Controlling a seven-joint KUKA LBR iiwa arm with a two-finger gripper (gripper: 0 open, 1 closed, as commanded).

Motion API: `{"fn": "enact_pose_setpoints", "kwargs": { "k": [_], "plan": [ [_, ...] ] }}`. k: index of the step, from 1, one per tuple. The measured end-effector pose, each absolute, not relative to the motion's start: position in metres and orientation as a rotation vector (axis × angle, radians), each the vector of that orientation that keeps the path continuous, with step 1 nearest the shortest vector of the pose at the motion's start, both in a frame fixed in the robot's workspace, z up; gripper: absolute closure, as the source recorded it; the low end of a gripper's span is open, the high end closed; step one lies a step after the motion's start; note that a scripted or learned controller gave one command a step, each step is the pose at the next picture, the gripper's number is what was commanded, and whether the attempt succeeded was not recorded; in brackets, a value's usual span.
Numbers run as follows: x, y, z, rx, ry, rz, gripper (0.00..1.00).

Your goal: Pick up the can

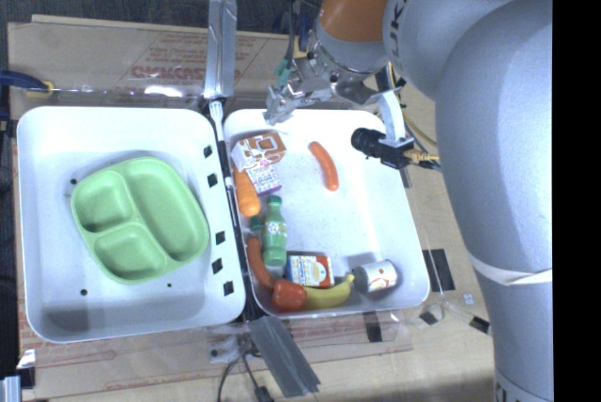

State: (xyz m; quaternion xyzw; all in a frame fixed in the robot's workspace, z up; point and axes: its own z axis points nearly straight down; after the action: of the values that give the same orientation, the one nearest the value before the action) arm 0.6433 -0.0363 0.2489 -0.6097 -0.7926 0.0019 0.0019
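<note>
Both white bins sat on the tabletop, and your can [378, 276] lay untouched in the right bin's [376, 193] near corner. Claw [282, 104] hung over the far rim, well apart from it, can't tell if it was open, so the whole pick was left to do.

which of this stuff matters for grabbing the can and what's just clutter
For the job:
can
gripper
right bin

Lying about:
green tray
sausage
green bottle
banana
juice carton
snack packet
carrot

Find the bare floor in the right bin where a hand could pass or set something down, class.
Right bin: bare floor runs through the middle-right, bordered by the sausage above, the green bottle on the left and the can below. It is crowded along the left wall and bottom edge, where the banana lies.
</note>
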Motion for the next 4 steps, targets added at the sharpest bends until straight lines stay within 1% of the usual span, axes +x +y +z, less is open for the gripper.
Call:
{"fn": "enact_pose_setpoints", "kwargs": {
  "k": [1, 2, 3, 4],
  "plan": [
    [0.643, -0.036, 0.249, -1.913, -2.486, 0.007, 0.0],
    [0.591, -0.022, 0.189, -1.777, -2.582, 0.009, 0.0],
    [0.591, -0.023, 0.194, -1.772, -2.579, 0.016, 1.0],
    [0.636, -0.019, 0.347, -1.901, -2.497, 0.007, 1.0]
  ]
}}
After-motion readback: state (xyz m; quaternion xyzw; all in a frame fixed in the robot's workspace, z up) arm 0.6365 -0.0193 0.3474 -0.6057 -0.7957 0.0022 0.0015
